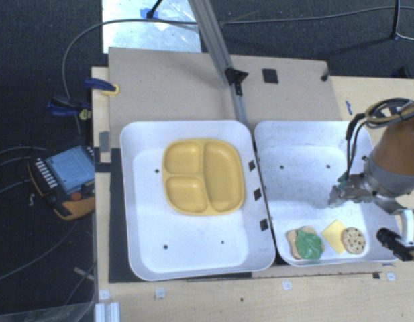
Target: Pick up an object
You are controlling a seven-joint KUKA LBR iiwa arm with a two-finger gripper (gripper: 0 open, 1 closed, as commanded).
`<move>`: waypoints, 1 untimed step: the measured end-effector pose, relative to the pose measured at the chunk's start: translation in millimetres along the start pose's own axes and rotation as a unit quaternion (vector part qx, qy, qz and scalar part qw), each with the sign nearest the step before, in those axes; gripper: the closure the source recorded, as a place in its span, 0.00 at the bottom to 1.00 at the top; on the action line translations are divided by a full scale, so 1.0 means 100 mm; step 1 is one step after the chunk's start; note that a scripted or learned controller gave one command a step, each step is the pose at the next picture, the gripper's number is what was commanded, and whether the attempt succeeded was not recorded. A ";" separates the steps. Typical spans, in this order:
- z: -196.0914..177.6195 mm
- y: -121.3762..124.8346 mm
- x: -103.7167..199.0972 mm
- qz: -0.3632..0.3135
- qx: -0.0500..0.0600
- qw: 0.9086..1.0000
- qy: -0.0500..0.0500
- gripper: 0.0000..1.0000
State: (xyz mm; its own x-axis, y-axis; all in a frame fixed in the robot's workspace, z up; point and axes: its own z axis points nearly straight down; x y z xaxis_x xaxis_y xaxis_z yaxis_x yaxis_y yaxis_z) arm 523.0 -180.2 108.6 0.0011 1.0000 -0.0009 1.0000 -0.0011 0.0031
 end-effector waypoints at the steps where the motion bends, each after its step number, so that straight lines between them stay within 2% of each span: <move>1: -0.45 -0.05 0.01 -0.002 -0.001 1.000 0.000 1.00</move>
State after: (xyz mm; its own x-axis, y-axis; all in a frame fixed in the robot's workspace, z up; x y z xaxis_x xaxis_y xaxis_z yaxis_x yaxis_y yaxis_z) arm 518.0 -179.2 154.1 -0.0022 1.0000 -0.0016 1.0000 0.0022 0.0048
